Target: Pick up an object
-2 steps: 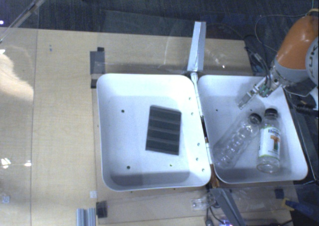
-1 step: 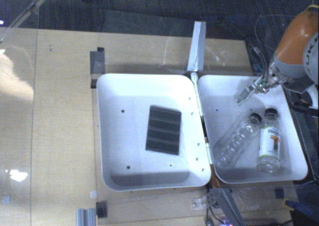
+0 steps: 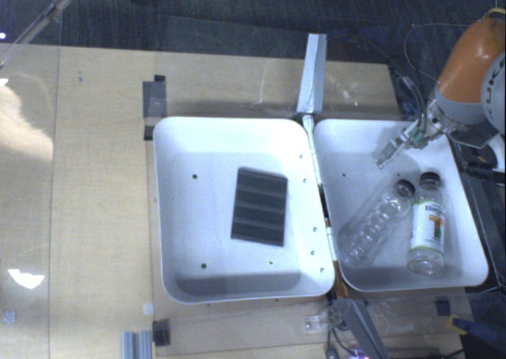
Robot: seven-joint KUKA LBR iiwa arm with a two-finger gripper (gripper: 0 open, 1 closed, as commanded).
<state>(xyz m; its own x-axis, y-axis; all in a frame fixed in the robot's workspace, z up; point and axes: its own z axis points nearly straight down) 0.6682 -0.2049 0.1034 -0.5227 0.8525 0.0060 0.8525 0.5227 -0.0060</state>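
The grey arm with the orange band enters from the right and sets its two-finger gripper (image 3: pixel 393 149) over the back part of the right-hand shallow white bin (image 3: pixel 348 270). Whether the gripper is spread or pressed together cannot be told at this size; nothing is visibly pinched in it.

Two candidates lie in that bin, both on their sides, which is how loose bottles would settle on a flat floor. The clear ribbed plastic bottle with a dark cap (image 3: pixel 374 221) lies on a diagonal, its long axis running from the cap at the back right to its base at the front left, near the bin's inner wall. The clear bottle with a white and green label and a dark cap (image 3: pixel 427 231) lies just beside it, its long axis nearly front to back, cap toward the back.

The gripper stands apart from both caps, nearer the ribbed bottle's.

The left-hand white bin (image 3: pixel 182 191) holds a flat dark ridged rectangular panel (image 3: pixel 259 205), well apart from the arm.
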